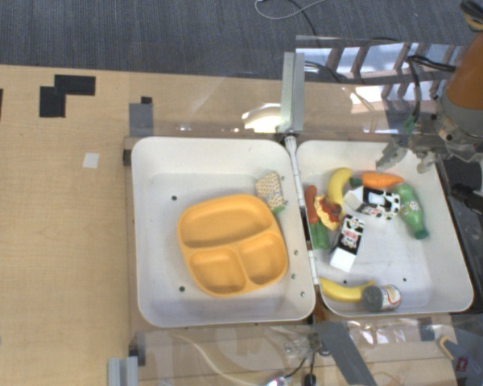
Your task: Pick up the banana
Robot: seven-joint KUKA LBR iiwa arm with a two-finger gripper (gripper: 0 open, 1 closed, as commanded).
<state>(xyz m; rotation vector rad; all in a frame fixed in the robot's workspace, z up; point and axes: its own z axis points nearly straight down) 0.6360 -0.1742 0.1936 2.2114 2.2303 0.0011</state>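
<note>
Listing from the fixed overhead camera: two shallow white plastic bins side by side on a bench. The left bin (157, 215) holds a yellow-orange three-compartment plastic tray (232, 244), with a small pale speckled item (269, 188) at the tray's upper right corner.

The right bin (447, 272) holds the clutter. A yellow curved banana (344, 289) lies along the near wall, its right end touching a grey-capped small jar (382, 297). A second yellow banana (339, 186) sits near the bin's far middle. Beside it lie an orange carrot (381, 180), a black-and-white cow-patterned carton (349, 241), a green plastic bottle (413, 213), and red and green toy food by the divider.

The two-finger gripper (409, 147) hovers over the right bin's far right corner, its fingers apart, nothing between them, well apart from both bananas.
</note>
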